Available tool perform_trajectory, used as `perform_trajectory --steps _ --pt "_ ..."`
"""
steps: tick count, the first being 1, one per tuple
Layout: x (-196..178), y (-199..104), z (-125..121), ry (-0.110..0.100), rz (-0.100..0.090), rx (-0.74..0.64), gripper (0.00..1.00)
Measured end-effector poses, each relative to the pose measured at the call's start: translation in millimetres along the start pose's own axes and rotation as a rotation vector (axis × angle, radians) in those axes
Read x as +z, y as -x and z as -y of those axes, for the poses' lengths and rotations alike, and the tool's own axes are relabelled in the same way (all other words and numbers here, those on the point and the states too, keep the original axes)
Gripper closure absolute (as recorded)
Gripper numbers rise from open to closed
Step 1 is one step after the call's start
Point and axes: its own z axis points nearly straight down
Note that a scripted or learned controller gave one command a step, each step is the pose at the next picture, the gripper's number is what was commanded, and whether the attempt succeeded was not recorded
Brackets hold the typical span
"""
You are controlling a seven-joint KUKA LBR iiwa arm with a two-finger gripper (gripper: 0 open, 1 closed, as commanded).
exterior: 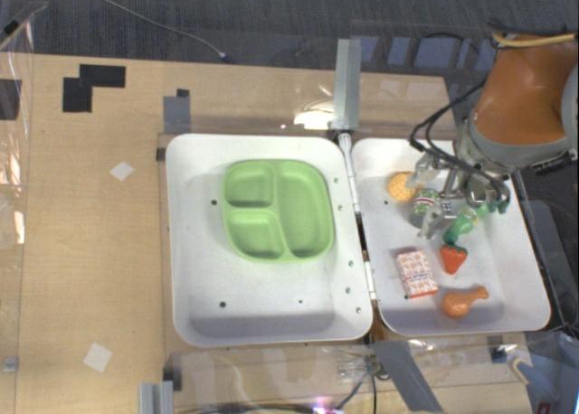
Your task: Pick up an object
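Gripper point(441, 213) low in right bin point(525, 258), beside toy strawberry point(453, 258) and orange round piece point(399, 187); grip state: cannot tell.

Arm point(525, 100) over right bin point(516, 317) (toys inside).

In the right bin lie a round yellow-orange cookie point(398, 186), a red strawberry point(453, 258), a patterned small box point(416, 273) lying flat, and an orange chicken drumstick point(463, 300).
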Motion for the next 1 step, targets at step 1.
perform_trajectory --steps 1 --pt "86.9 -5.1 -6.4 -0.002 0.017 0.007 0.0"
